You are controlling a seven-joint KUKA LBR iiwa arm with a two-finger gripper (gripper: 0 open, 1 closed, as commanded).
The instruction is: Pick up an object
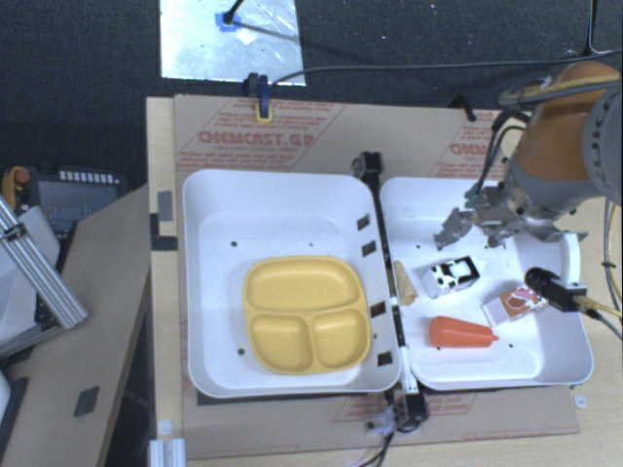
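arm (574, 134) | cut off at right edge | tool (465, 224) fingers unclear

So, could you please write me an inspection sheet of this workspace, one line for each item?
Surface: two white bins side by side on a bench.
Job's things: carrot toy, black-and-white toy, small carton and tan piece in the right bin.
Clutter: yellow divided plate in the left bin.
Grippers: gripper above the right bin, holding nothing.
Cables: cable behind the bins.
Surroundings: foil sheet on dark floor.
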